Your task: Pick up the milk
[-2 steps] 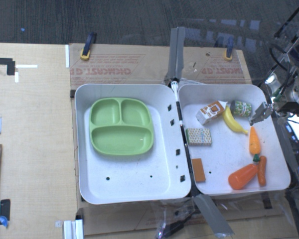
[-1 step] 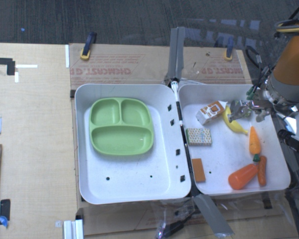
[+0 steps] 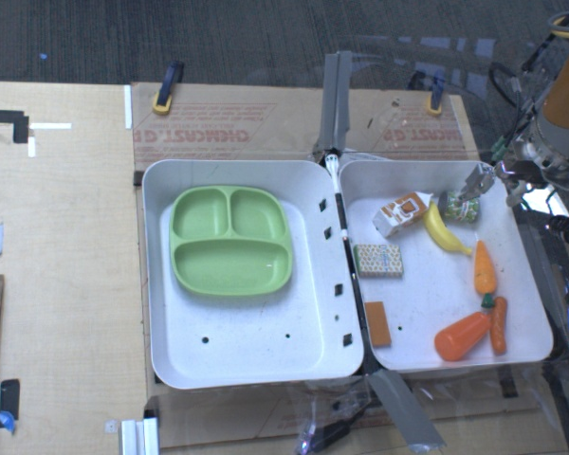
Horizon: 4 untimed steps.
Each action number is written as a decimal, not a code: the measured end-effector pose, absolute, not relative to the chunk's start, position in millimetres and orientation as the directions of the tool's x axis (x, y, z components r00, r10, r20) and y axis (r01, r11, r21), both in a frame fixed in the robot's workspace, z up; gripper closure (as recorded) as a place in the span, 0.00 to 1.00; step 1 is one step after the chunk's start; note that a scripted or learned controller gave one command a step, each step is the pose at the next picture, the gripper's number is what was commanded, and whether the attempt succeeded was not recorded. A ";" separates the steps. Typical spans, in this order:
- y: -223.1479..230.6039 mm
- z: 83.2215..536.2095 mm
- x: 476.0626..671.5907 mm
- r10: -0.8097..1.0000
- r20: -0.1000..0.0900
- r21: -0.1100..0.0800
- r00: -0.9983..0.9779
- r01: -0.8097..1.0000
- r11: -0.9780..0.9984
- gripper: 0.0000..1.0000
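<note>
White-and-orange milk carton [image 3: 401, 212] (on its side) beside banana [image 3: 445, 232].

Green plate [image 3: 231, 242], yellow banana [image 3: 444, 232]

Even bright overhead light; white bins [image 3: 247, 368] glaring slightly, shadows staying soft, whole frame looking mildly blurry.

The milk [image 3: 401, 211] lies left of the banana [image 3: 445, 232] (right bin [image 3: 526, 254]).
</note>
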State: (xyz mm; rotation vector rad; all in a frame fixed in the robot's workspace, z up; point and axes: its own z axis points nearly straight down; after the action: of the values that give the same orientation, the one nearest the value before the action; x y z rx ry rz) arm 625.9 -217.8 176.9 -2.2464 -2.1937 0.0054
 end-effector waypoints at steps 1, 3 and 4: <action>-202.9 140.0 645.3 0.987 -0.002 -0.004 0.159 0.987 -0.159 0.00; -101.6 90.8 640.4 0.960 -0.002 -0.001 0.279 0.960 -0.279 0.00; -104.8 97.6 638.1 0.959 -0.007 -0.012 0.282 0.959 -0.282 1.00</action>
State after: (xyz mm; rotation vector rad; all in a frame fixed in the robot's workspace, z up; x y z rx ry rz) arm 638.1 -104.8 97.6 -2.5109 -1.8789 0.0191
